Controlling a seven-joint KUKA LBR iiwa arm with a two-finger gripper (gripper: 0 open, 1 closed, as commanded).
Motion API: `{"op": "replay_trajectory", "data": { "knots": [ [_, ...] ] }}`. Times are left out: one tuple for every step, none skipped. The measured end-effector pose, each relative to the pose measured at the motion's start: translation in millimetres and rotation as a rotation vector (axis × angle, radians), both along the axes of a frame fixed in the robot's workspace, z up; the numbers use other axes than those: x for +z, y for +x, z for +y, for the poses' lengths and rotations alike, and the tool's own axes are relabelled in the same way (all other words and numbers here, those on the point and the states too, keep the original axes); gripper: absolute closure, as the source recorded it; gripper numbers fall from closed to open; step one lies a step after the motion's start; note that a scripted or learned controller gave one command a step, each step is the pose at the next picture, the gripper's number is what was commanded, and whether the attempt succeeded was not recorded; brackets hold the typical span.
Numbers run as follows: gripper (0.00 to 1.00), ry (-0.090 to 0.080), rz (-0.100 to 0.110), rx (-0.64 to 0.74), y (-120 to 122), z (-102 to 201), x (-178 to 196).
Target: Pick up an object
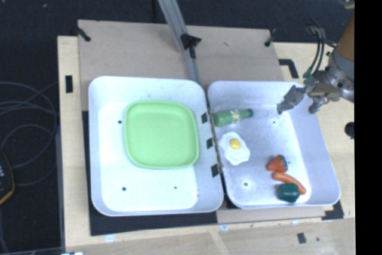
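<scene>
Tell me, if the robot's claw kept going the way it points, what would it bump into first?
Probably the bare floor of the right bin, below the gripper. Farther along sits the green bottle, though depth is hard to judge.

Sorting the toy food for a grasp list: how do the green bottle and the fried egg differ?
The green bottle is long and narrow, lying on its side; the fried egg is a flat, rounded blob. The bottle is green with a pale band; the egg is white with a yellow yolk. The bottle lies farther up the view, the egg just below it. Both rest in the right bin, near its left wall.
</scene>
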State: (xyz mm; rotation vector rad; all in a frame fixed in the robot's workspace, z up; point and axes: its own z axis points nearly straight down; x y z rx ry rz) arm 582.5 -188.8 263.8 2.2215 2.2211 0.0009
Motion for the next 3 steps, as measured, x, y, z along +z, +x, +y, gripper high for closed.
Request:
{"op": "replay_trajectory", "data": {
  "knots": [
    [0.0, 0.0, 0.003, -0.001, -1, -2, -42],
    [0.0, 0.0, 0.004, -0.001, -4, -2, -84],
    [0.0, 0.0, 0.004, -0.001, -12, -10, -134]
  ]
}}
